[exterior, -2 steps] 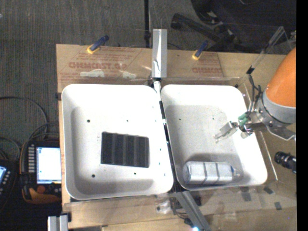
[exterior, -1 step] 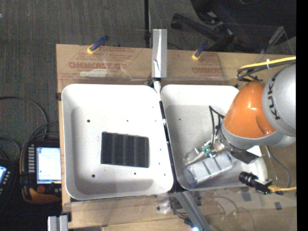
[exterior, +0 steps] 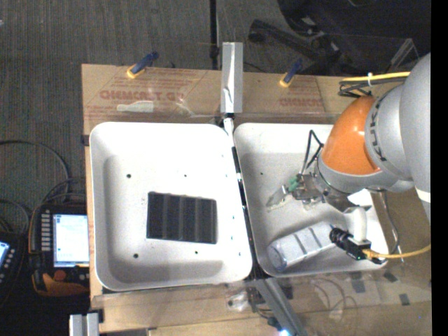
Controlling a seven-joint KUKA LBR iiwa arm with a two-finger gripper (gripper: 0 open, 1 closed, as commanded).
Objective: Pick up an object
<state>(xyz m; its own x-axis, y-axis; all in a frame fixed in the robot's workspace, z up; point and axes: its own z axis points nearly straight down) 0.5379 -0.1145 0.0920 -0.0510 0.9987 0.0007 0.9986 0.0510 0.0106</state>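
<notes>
Where end effector (exterior: pixel 302 185) hangs, clear bottle (exterior: pixel 302 244) lies just below.

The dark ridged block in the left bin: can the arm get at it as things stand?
Probably yes. The dark ridged block lies alone and uncovered in the left bin; the gripper sits over the right bin.

Even overhead light, bins (exterior: pixel 105 187) glaring white, focus soft.

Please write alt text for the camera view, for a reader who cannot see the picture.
A grey robot arm with an orange band reaches from the right into the right white bin, its gripper low over the bin floor. A silvery oblong object lies near that bin's front edge. The left white bin holds a dark ribbed rectangular object.
</notes>
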